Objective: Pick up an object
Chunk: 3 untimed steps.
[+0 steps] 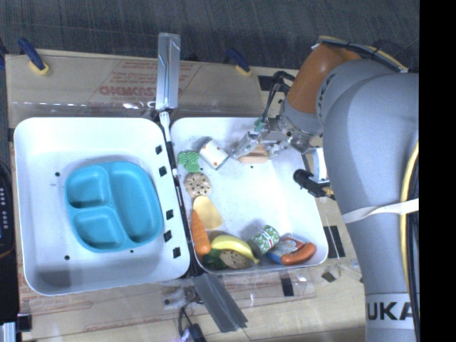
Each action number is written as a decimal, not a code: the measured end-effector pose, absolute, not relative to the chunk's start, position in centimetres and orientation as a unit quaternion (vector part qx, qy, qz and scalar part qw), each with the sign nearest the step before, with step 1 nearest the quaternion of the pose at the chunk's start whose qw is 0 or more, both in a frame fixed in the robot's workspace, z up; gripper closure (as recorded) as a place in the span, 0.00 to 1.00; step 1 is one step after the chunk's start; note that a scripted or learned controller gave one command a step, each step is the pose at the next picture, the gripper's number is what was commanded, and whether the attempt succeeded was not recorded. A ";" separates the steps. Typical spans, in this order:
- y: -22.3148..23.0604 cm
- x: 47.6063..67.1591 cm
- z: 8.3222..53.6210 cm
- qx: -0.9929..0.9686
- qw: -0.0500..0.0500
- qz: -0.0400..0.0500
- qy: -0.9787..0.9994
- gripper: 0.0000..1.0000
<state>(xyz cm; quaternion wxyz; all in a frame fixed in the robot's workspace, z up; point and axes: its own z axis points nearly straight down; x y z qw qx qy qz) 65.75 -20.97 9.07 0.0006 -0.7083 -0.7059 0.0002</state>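
Objects for the picking lie loose in the right bin (308, 206), the one nearest the arm (370, 162), which is likely why the toys were tipped there: the arm comes in over that bin's right wall and can drop onto any of them. I count about ten pieces. Near the far edge sit a small white block (211, 153) and, just beside it toward the left wall, a green leafy piece (189, 160); a round waffled biscuit (197, 184) and a pale yellow wedge (206, 211) follow down the left wall, then one orange carrot (200, 233). Along the near edge are one banana (231, 247) with a brown round cookie (231, 259) touching it, one green can (266, 239), a small red-and-white packet (287, 246) and one red sausage (298, 253) in the near right corner; the crowding there is probably just how they slid, and it would make a clean grip harder. The gripper (251, 147) hangs low over the far edge of the right bin, with a peach-coloured oval piece (254, 156) right at its tips. Whether that piece lies between the fingers or merely under them I cannot tell, nor whether the gripper is apart or closed. The left bin (28, 191) carries one blue divided tray (112, 205) with three compartments, set in its middle well apart from the toys. Two bins in all sit side by side on the desk (85, 77).
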 end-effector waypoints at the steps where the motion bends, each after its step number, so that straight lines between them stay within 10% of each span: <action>1: -15.9 59.2 9.0 -0.780 0.003 0.002 -0.626 0.00; 2: -15.8 59.1 9.7 -0.778 0.006 0.004 -0.628 1.00; 3: -15.8 59.1 10.4 -0.777 0.009 0.005 -0.630 1.00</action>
